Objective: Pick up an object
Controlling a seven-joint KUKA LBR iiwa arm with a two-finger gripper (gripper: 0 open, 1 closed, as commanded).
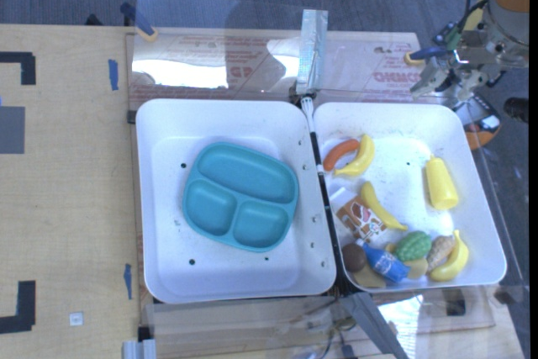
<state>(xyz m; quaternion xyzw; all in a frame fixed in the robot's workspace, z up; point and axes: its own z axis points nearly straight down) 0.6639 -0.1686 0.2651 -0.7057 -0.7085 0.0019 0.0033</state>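
at the upper right of the frame the gripper hangs, its state i cannot tell; the yellow corn cob at centre right looks light, stiff, slippery plastic, best pinched across its middle.

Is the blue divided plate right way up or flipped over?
Right way up: the blue plate in the left bin shows three hollow compartments facing up.
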